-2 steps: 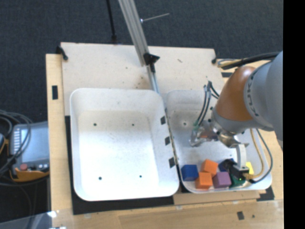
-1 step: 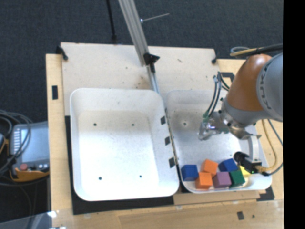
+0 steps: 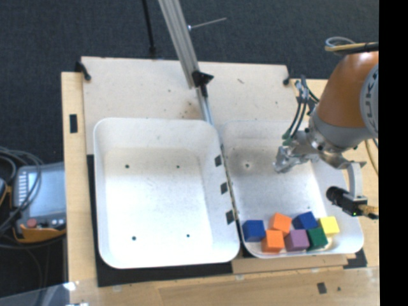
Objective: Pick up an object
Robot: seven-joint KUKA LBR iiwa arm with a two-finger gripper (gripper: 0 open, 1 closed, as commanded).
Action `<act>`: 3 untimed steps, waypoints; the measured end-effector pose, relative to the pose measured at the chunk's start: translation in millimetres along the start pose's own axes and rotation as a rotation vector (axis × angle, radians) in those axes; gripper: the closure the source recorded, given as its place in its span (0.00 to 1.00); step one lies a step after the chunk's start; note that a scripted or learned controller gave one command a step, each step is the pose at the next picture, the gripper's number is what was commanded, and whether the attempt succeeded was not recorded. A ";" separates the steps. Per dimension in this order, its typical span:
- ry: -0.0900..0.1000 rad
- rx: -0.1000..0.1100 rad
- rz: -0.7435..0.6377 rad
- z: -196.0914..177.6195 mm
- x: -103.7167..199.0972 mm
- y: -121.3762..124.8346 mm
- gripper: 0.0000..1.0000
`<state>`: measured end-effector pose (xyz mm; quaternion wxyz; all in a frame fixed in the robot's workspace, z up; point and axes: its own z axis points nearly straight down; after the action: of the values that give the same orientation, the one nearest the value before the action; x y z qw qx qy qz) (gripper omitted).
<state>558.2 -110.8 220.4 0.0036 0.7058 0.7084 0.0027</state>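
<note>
Toward the near edge of the right bin, well below the pincer in the camera view, lies a tight cluster of small coloured blocks. Nearest the bench front sit an orange block, a purple block and a green block, side by side and touching. Just behind them, closer to the pincer, run a blue block, a second orange block, a darker blue block and a yellow block.

The pincer hangs over the bare middle of that bin, apart from every block, with nothing between its tips; whether it is apart or together I cannot tell, since it is small and blurred.

The blocks look like stiff, light cubes with flat faces, likely not fragile and easy to pinch across two opposite sides. The packing is the trouble: neighbours leave little room for a tip to slide down. The blue block at the cluster's left end, or the yellow one at its right, each offer a free outer face and seem the better choice.

Farther off, left of the pincer, sits the second white bin; beyond it a slanted aluminium bar.
</note>
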 end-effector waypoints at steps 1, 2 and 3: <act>0.001 0.004 -0.002 -27.8 -0.7 1.7 1.00; 0.002 0.009 -0.002 -16.7 46.8 -8.6 1.00; 0.003 0.009 -0.003 -18.1 91.1 -7.8 1.00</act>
<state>549.9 -19.6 238.3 -0.0005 0.7047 0.7095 0.0006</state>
